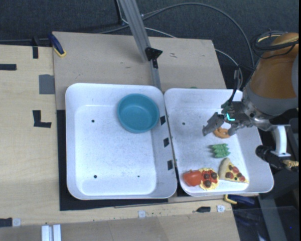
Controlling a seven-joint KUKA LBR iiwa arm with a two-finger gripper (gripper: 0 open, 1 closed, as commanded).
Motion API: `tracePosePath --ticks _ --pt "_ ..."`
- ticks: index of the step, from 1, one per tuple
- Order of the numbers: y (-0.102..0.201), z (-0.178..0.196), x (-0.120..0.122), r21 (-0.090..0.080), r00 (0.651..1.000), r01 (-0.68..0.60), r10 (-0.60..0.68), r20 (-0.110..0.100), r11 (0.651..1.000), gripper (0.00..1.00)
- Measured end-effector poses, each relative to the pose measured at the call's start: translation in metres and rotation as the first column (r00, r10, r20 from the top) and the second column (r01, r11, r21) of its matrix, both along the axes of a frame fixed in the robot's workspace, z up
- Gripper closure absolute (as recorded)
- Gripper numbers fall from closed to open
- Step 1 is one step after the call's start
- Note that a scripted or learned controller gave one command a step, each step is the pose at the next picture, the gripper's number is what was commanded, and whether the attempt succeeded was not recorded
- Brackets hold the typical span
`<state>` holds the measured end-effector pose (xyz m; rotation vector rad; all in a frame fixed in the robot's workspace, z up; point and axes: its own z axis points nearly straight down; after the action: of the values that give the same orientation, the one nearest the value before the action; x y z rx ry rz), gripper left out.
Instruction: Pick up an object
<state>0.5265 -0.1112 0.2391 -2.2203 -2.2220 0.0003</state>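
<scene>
Tool (219, 127) spread, straddling orange ring (221, 132) in right bin (190, 104); nothing gripped or lifted yet. Left: closing, then raising clear.

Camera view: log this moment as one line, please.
hand: open, over orange ring in right bin | nothing held | green piece, pizza slice near front | blue bowl in left bin

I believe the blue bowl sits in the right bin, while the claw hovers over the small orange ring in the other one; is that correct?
Not quite: the camera view shows the blue bowl in the left bin, not the right. The claw hovers over the small orange ring in the other one, the right bin, as you said.
</scene>
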Motion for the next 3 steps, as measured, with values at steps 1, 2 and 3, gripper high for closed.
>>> tracePosePath --ticks 1,2,3 --pt "0.000 0.000 0.000 0.000 1.000 0.000 0.000 0.000 1.000 0.00" --pt "-0.001 -0.043 0.003 0.000 1.000 0.000 0.000 -0.004 1.000 0.00" --pt "0.002 -0.097 0.012 0.000 1.000 0.000 0.000 -0.005 1.000 0.00"
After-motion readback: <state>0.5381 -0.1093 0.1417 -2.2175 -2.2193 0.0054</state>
